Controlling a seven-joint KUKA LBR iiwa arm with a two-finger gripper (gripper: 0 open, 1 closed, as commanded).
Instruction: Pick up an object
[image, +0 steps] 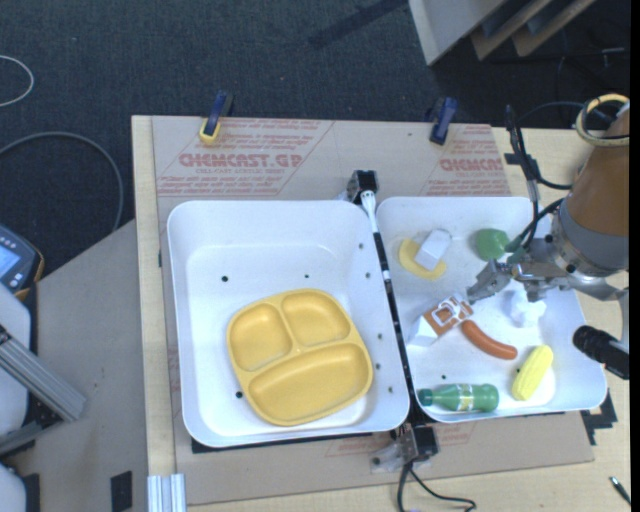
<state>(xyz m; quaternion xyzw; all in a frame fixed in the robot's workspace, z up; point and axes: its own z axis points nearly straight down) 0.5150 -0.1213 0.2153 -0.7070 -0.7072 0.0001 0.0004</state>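
**Gripper over the right bin, hot dog below at 7 o'clock**

Camera view: the gripper (497, 280) hangs over the right bin (560, 400); whether it is open or closed, I cannot tell. The nearest free object seems to be the hot dog (489, 342), lying at 7 o'clock from the gripper, near but apart. Its long axis runs from 10 to 4 o'clock. The green ball (490, 242) sits at 12 o'clock, just beside the gripper.

White bins (200, 240); yellow divided tray (298, 355); green bottle (462, 398) w/ yellow label; orange-red sausage (489, 343); yellow corn (533, 371); green blob (490, 241); tan surface (300, 160), red print.
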